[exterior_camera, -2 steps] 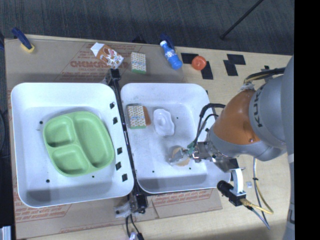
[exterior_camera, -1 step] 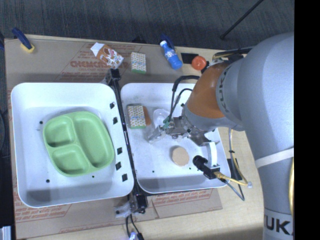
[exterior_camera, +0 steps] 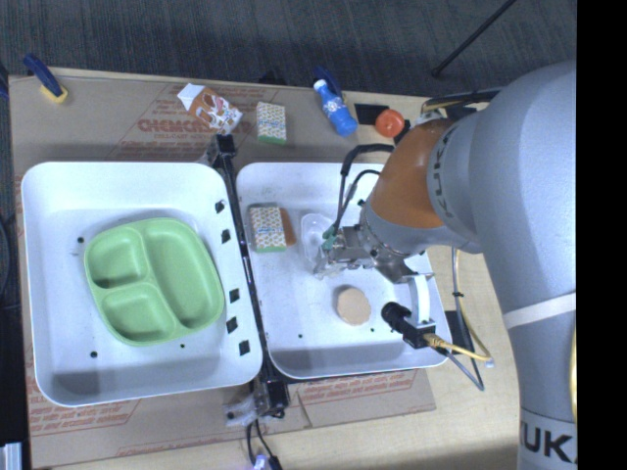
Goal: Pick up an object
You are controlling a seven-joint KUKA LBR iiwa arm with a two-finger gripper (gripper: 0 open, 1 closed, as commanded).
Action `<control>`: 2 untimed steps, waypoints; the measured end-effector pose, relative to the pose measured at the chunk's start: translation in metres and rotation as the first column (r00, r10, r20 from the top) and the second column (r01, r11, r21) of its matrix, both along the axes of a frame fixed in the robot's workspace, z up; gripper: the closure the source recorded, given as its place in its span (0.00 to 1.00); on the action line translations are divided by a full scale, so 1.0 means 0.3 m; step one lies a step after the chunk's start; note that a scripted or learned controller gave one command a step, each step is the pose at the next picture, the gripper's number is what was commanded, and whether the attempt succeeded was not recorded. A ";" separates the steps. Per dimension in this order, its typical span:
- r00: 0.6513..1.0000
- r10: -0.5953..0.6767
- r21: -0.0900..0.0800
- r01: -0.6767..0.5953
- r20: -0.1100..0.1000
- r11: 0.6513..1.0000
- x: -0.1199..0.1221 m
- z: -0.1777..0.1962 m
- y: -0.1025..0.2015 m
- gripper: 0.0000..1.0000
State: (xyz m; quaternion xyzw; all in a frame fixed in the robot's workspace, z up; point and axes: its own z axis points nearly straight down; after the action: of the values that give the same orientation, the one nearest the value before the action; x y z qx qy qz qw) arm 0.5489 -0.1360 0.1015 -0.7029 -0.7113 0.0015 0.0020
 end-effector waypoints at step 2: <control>1.000 -0.007 -0.001 0.007 0.004 1.000 -0.237 0.422 -0.115 0.00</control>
State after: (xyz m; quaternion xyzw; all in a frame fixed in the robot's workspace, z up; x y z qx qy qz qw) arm 0.4779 -0.1706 0.2282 -0.7054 -0.7088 0.0004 0.0005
